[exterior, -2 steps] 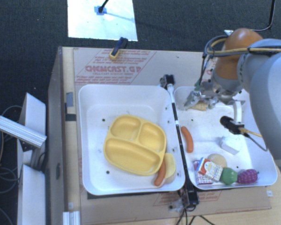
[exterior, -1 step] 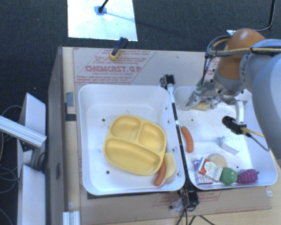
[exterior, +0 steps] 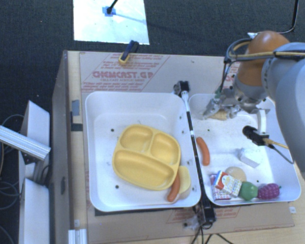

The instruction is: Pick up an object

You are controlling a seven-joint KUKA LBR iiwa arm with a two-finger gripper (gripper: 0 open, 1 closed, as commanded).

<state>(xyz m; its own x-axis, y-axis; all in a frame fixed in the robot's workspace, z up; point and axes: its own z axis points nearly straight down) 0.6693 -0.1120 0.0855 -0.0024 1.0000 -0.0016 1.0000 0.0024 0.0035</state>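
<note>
My gripper (exterior: 221,111) hangs low over the far left corner of the right bin (exterior: 290,184), fingers spread open. A small tan flat piece (exterior: 220,116) lies on the bin floor just beneath and between them; nothing is lifted. Further forward in this bin are an orange sausage (exterior: 203,151), a pale grey block (exterior: 248,159), a beige round piece (exterior: 237,173), a red and white carton (exterior: 224,183), a green fruit (exterior: 248,190) and a purple grape bunch (exterior: 268,190).
The left bin (exterior: 99,136) holds a yellow divided plate (exterior: 146,156), with a second orange sausage (exterior: 174,188) and a tan disc (exterior: 184,179) at its front right. A ridge (exterior: 190,131) divides the bins. The grey arm (exterior: 290,80) comes in over the right bin's far right.
</note>
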